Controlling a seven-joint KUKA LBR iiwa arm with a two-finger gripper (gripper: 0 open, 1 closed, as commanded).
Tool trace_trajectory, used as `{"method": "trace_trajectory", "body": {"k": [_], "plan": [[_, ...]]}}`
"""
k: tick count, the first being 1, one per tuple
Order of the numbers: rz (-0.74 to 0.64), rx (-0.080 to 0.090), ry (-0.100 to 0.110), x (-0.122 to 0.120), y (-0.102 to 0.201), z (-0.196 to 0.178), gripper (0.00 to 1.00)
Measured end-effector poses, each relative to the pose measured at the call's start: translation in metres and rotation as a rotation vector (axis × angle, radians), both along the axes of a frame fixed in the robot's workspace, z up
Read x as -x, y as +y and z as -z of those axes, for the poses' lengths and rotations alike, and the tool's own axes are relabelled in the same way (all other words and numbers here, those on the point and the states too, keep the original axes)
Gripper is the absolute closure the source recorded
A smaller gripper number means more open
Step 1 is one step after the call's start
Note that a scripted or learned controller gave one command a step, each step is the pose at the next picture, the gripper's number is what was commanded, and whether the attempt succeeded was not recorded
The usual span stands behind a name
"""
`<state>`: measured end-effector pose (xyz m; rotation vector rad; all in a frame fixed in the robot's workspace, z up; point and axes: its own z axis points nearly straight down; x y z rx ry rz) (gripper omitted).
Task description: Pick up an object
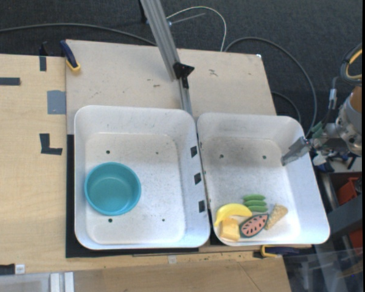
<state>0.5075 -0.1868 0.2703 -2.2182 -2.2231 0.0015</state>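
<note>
Nothing has been picked up yet. The grey two-finger gripper (295, 151) is seen at the right white bin's (243, 129) edge; whether it is open cannot be told. The small toy foods (249, 216) lie untouched near the front.

**Cut off and unclear**

The arm (351, 111) runs off the right edge, so little beyond its wrist shows. The end effector (294, 151) is small and blurred; its tip cannot be made out. Far left of it, the desk (18, 163) is cropped.
</note>
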Motion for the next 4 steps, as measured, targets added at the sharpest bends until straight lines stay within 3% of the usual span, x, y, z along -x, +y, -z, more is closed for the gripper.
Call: {"method": "trace_trajectory", "body": {"k": [1,4], "plan": [[0.000,0.000,0.000,0.000,0.000,0.000,0.00],[0.001,-0.002,0.006,0.001,0.009,0.176,0.00]]}}
